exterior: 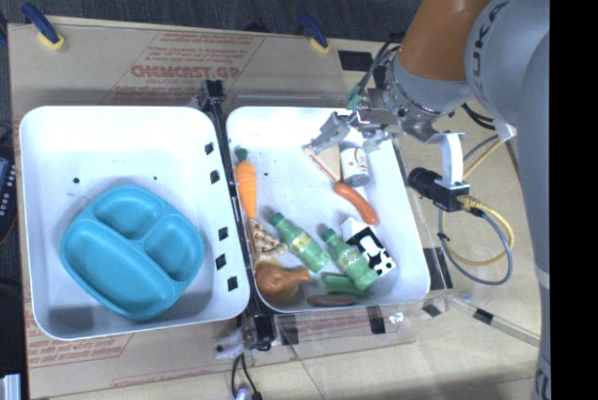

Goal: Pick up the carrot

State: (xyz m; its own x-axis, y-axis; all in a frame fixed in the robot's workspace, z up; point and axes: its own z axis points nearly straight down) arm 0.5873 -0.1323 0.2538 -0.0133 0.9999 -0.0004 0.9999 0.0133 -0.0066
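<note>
The carrot point(247, 189) lies tight against the right bin's left wall point(227, 166), a waffle piece point(265, 243) and green bottle point(297, 241) crowding its lower end; bare floor opens to its right, toward the sausage point(357, 202)

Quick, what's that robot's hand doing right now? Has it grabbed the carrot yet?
Gripper: fingers spread open, holding nothing, hovering over the upper part of the right bin.
Carrot: not grabbed; it lies by that bin's left wall.

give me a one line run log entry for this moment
task: pick up carrot | carrot: right bin, left wall, untouched | pincer: above bin's far right, holding nothing
</note>
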